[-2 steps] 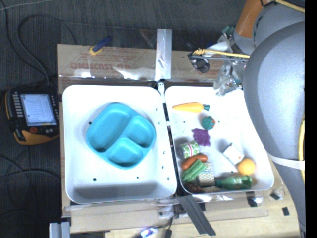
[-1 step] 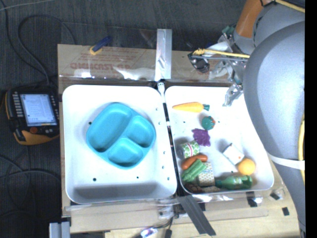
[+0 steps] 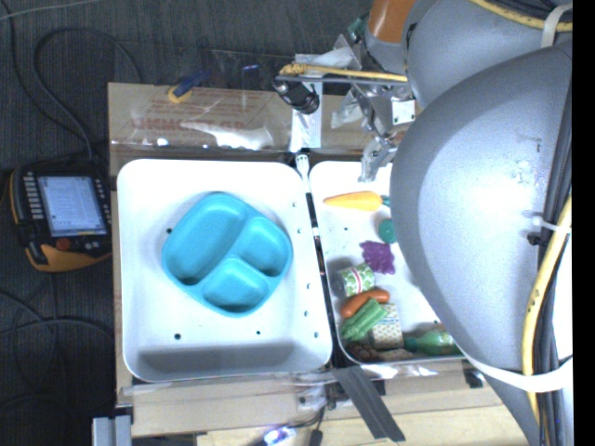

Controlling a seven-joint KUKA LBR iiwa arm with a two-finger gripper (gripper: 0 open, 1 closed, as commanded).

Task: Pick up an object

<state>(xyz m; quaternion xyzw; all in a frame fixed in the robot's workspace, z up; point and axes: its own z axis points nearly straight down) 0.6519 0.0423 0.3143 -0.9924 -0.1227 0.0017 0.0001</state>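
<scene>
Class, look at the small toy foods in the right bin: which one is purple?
The grape-like cluster, in the middle of the right bin. The carrot above it is orange; the pieces below are green, orange or patterned.

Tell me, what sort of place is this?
Probably a robot test lab. A big grey arm leans over two white bins: one holds a blue divided dish, the other toy food like a carrot. A handheld control screen lies on the carpet among cables.

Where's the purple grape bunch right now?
In the camera view, the purple grape bunch lies in the right bin, below the orange carrot and just above the small green-and-white can.
</scene>
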